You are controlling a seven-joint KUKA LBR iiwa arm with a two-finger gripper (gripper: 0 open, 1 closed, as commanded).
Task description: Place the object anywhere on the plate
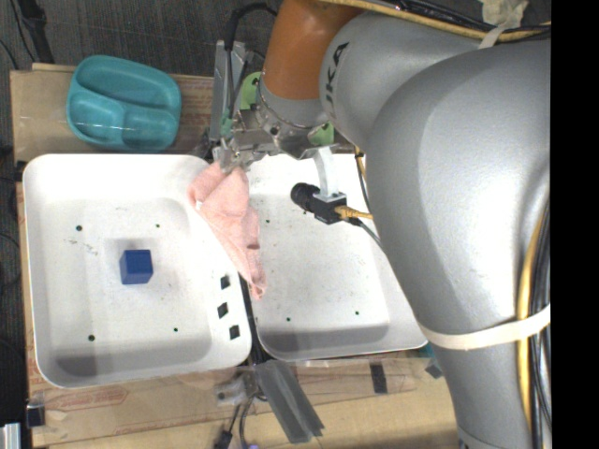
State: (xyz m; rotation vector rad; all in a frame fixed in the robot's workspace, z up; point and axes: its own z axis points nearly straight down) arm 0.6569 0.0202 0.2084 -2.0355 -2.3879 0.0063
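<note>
Pink cloth (231, 218), one, soft and crumpled, hangs pinched by its top corner in the closed fingers of the gripper (227, 154), draping over the seam between two shallow white bins. Left bin (56, 204): one small blue cube (137, 267). Right bin (318, 288). Teal plate (123, 102), one, glossy, two-compartment, sits on the bench behind the left bin.

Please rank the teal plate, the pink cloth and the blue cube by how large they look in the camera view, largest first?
1. Teal plate, largest.
2. Pink cloth, hanging at the gripper; being raised toward the camera may enlarge it, so its gap to the plate is unsure.
3. Blue cube, clearly smallest.
</note>
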